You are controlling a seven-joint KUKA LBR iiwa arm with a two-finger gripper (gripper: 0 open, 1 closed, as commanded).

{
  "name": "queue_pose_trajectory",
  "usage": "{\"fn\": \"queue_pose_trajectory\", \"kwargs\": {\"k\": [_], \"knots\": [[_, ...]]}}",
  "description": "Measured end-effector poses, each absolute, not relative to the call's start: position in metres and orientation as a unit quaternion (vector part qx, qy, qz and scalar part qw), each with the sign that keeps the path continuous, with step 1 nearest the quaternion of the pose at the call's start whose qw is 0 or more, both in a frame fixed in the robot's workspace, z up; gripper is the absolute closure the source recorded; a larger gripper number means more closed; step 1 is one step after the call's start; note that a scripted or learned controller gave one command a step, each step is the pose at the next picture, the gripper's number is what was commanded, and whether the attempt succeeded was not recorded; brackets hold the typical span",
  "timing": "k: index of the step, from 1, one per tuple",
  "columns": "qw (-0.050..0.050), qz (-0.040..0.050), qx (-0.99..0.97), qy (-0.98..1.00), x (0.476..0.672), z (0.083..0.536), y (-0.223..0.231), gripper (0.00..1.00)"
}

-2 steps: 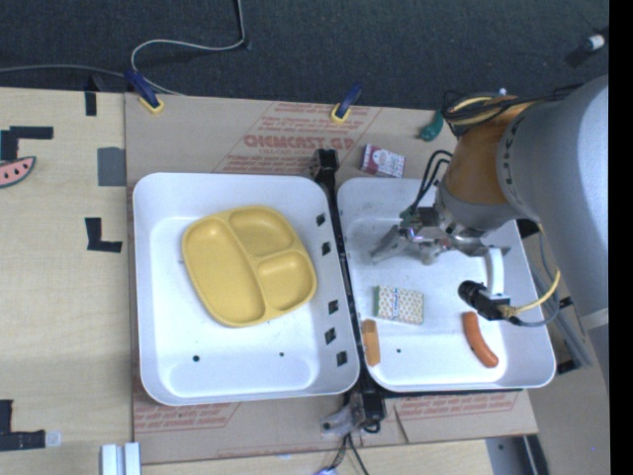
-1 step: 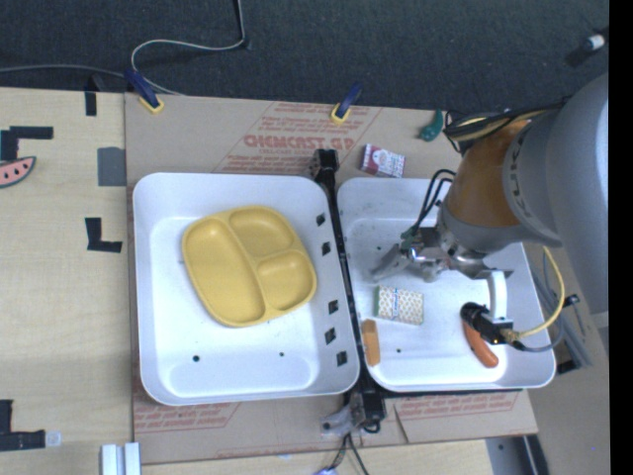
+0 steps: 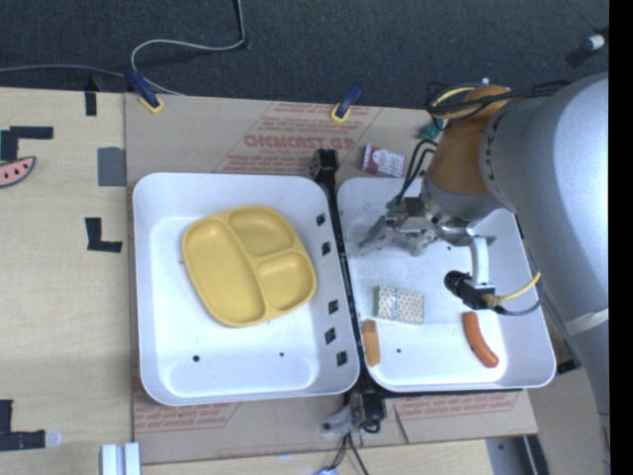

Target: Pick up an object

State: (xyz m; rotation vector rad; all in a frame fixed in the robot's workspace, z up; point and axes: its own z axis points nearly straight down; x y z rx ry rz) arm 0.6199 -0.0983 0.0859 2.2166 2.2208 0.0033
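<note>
The yellow plate (image 3: 249, 263) is smooth plastic with three dips and lies in the left bin (image 3: 163, 364). In the right bin (image 3: 529, 369) lie a long orange sausage (image 3: 481, 338), a small speckled square packet (image 3: 400, 305) and a brown stick (image 3: 370, 341) at the edge. The metal gripper (image 3: 381, 233) hangs over that bin, its thin fingers spread apart, nothing between them. The big grey arm (image 3: 554, 186) hides the bin's far corner.

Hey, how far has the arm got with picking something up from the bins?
Nothing looks lifted yet. The arm's hand is low in the right white bin, near its upper left, with nothing visibly between its fingers. The small patterned square packet, the orange sausage-shaped toy and the small orange piece by the divider all lie on the bin floor. The yellow divided plate sits in the left bin. The grasp and lift remain.
</note>
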Motion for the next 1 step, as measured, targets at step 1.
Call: {"fn": "queue_pose_trajectory", "kwargs": {"k": [1], "knots": [[0.002, 0.0005, 0.706, 0.708, 0.6198, 0.0955, -0.0985, 1.0]]}}
